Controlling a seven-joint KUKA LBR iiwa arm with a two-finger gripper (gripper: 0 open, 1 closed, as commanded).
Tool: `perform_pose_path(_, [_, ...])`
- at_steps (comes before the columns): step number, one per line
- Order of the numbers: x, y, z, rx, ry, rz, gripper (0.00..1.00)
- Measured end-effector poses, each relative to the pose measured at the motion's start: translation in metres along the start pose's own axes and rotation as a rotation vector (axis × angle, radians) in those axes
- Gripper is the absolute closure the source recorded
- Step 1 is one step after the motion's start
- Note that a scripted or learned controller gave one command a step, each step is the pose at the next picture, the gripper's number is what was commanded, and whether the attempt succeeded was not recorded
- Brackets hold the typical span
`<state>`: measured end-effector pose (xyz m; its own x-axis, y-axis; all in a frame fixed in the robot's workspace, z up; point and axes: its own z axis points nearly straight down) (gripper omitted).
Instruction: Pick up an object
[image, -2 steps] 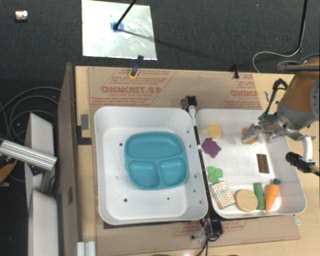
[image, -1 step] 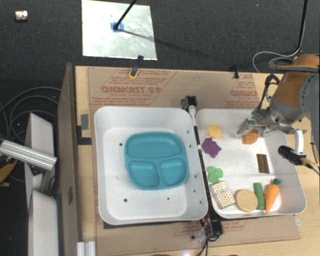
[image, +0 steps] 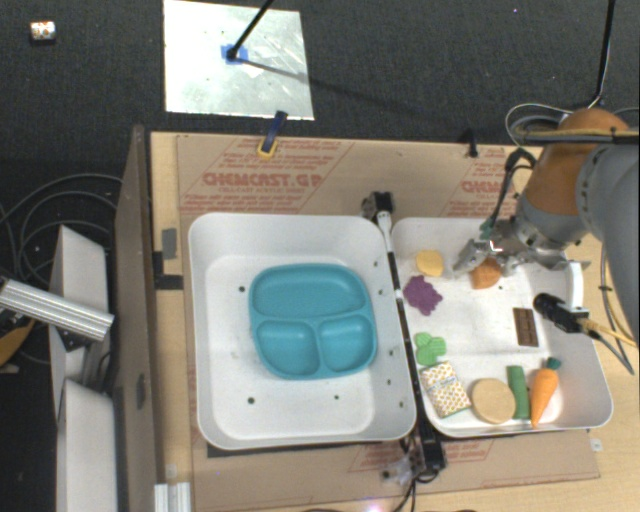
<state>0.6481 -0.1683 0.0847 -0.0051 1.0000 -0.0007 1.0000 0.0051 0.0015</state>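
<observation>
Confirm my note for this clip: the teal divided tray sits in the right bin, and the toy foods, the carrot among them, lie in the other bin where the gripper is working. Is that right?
One thing is wrong: the teal divided tray sits in the left bin, not the right. The camera view shows it. The rest holds: the toy foods, the carrot among them, lie in the right bin, where the gripper is working.

Dark carpet (image: 70, 110) is covering the floor around the bench (image: 300, 170), whose top is showing brown board printed with red lettering. A shiny metal sheet (image: 238, 60) is lying on the carpet beyond the bench, catching the light. Black cables (image: 40, 215) are coiling on the floor at the left, near a white panel (image: 80, 330) and a silvery bar (image: 55, 308). A small bright object (image: 42, 31) is sitting at the far upper left
</observation>
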Motion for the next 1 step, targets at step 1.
perform_pose_path(1, [-0.0005,0.0018,-0.0121,-0.005,0.0,-0.001,1.0])
